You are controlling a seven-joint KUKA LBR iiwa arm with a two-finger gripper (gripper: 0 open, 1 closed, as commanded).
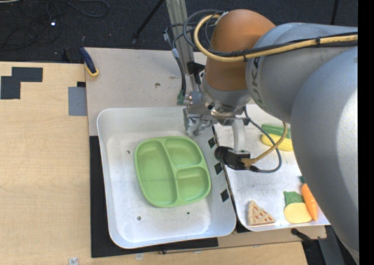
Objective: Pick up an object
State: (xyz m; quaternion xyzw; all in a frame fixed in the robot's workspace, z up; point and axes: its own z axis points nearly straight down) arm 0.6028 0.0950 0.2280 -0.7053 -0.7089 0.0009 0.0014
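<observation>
Pincer (pixel 198 122) hovering at bin (pixel 111 141) rim; grip state impossible to tell. Green plate (pixel 172 170) just below, untouched. Pick not yet done.

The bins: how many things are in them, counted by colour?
Green: 2, the plate and a piece partly hidden by the arm
Yellow: 2
Orange: 1, the carrot
Tan: 1, the wedge
Total: 6

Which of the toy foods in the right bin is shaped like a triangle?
The waffle-patterned wedge at the bin's near edge. The yellow piece beside it is rounded, and the carrot is long and thin.
</observation>
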